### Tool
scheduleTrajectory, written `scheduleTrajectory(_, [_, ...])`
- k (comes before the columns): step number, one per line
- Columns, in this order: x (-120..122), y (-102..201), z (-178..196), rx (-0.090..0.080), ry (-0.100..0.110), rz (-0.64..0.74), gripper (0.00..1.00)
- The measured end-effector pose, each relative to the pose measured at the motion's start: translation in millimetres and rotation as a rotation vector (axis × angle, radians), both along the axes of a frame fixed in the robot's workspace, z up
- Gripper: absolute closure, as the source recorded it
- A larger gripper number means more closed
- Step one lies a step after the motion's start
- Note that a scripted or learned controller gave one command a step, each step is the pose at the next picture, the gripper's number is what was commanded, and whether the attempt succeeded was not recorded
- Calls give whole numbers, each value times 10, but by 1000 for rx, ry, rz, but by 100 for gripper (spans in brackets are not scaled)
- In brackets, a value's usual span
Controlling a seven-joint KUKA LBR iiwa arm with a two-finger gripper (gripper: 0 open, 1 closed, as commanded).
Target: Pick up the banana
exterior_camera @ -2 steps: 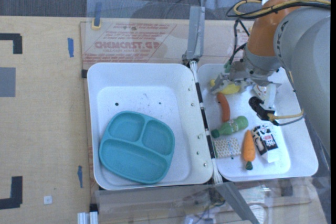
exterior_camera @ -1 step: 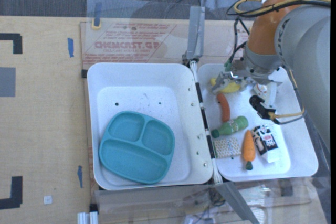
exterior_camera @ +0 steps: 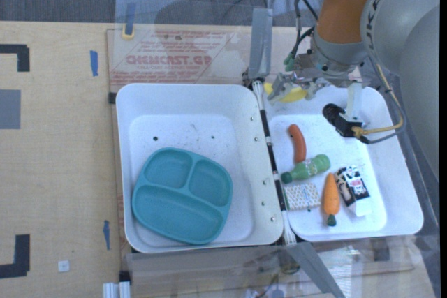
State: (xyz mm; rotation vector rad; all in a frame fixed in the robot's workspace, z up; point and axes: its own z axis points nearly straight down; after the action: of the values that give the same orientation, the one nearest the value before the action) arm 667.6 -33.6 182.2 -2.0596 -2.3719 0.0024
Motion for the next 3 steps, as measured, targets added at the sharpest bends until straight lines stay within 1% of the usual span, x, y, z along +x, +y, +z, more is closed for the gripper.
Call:
scheduleTrajectory(1, [1, 81, 658, 0, 0, -18, 100])
scheduleTrajectory(2, [-44, 697, 365, 0, 4, 5, 100])
scheduleTrajectory(3, [-7, 1164, 790, -2, 1, -500, 100])
